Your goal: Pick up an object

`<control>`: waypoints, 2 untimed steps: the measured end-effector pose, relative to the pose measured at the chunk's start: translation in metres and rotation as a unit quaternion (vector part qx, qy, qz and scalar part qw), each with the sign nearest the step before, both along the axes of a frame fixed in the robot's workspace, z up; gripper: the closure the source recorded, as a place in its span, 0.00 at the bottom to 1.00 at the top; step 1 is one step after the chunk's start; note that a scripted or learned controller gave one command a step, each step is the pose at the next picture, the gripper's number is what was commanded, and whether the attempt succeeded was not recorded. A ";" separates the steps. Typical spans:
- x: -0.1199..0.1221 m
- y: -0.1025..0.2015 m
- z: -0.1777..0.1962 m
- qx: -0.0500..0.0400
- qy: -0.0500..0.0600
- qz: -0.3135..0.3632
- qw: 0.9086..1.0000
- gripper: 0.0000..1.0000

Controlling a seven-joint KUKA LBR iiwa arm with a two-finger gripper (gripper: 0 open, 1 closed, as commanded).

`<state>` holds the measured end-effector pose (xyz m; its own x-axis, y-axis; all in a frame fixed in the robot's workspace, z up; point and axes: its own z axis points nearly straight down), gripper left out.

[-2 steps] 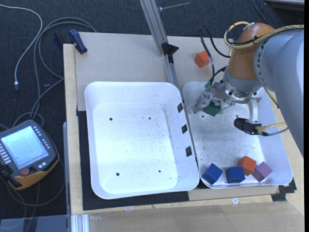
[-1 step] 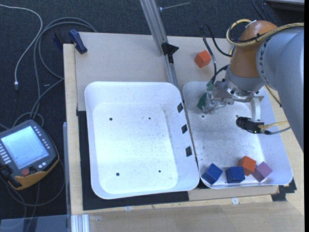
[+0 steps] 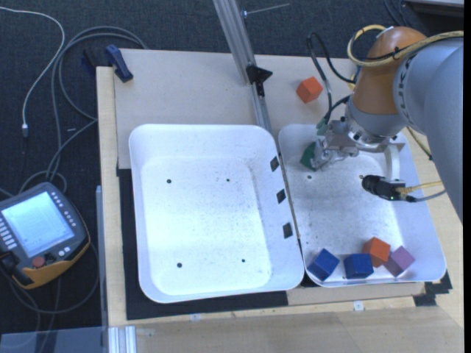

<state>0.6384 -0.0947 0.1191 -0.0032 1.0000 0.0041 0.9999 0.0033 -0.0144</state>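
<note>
Overhead slanted view of the worktop [image 3: 184, 87] carrying two shallow white bins side by side. The left bin [image 3: 147, 142] shows a speckled floor with a few dark dots. The right bin [image 3: 423, 230] holds the loose objects. The arm [image 3: 419, 65], grey with an orange band [image 3: 383, 72] above the wrist, reaches in from the right and ends over the upper left part of the right bin.

The tool [image 3: 318, 155] sits low at the far left corner of the right bin, close to the wall shared with the left bin. A green object [image 3: 308, 155] lies directly at the tool's tip, touching or overlapped by it (the wrist housing hides the tips, so whether the tool is apart, together or clamped on the object cannot be told).

Along the near edge of the right bin, well apart from the tool, four blocks lie in a loose row: a blue block [image 3: 322, 264] nearest the shared wall, a second blue block [image 3: 358, 265] just beside it, an orange block [image 3: 378, 250] slightly farther back, and a purple block [image 3: 400, 259] at the right end, touching or nearly touching the orange one.

Outside the bins, an orange cube [image 3: 310, 89] rests on the bare worktop beyond the right bin. A blue clamp [image 3: 118, 62] grips the far left corner of the worktop. A handheld control pendant [image 3: 40, 230] lies on the dark floor to the left.
</note>
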 end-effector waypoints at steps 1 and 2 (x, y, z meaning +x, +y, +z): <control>0.029 -0.009 0.124 -0.003 -0.013 -0.001 1.000 1.00; 0.027 -0.009 0.118 -0.003 -0.008 -0.001 1.000 0.00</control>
<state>0.6654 -0.1035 0.2372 -0.0012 1.0000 -0.0013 1.0000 0.0012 0.0009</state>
